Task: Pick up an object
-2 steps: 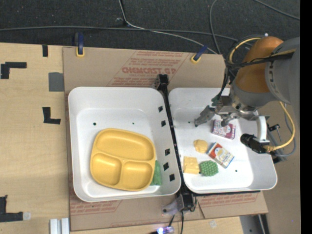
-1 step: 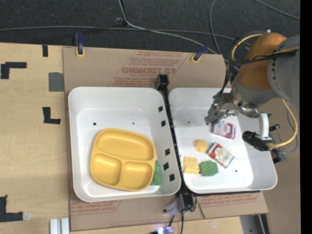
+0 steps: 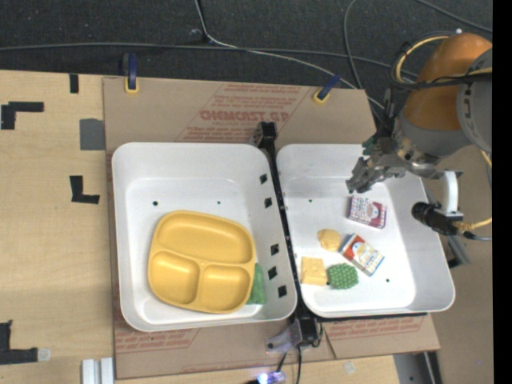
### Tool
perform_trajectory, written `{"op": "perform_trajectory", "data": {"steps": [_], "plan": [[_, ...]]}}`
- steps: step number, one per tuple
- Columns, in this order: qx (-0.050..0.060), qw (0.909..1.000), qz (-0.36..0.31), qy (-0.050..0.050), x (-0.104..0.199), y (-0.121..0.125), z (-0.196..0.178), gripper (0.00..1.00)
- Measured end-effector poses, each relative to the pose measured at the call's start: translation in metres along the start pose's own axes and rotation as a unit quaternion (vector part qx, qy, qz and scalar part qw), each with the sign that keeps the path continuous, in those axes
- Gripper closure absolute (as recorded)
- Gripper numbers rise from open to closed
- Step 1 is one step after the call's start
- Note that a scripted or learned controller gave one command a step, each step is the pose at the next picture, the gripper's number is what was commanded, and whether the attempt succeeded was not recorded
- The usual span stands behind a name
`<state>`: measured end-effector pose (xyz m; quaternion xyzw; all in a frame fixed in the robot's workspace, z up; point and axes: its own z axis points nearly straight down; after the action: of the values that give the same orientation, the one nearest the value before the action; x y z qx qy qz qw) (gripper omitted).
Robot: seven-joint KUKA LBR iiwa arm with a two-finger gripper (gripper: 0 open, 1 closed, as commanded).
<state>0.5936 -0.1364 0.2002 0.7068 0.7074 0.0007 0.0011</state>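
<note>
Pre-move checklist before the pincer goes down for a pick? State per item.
1. Pincer over the right bin: ok, above its upper left part.
2. Nothing held between the fingers: ok, none seen there.
3. Fingers open: cannot tell.
4. Target below: not ok, bare bin floor under it; the purple packet lies just toward the camera.
5. Room around items: not ok for the cracker and green piece, which touch; the yellow lump and red packet sit close.
6. Left bin: ok, yellow tray lies far from the pincer.
</note>
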Motion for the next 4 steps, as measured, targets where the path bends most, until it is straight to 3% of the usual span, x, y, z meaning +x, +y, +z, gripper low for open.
{"op": "perform_trajectory", "data": {"steps": [1, 2, 4], "plan": [[-0.001, 1.0, 0.0, 0.0, -0.004, 0.006, -0.062, 1.0], [0.001, 1.0, 0.0, 0.0, -0.004, 0.006, -0.071, 1.0], [0.002, 1.0, -0.003, 0.001, 0.11, -0.012, -0.066, 1.0]]}}
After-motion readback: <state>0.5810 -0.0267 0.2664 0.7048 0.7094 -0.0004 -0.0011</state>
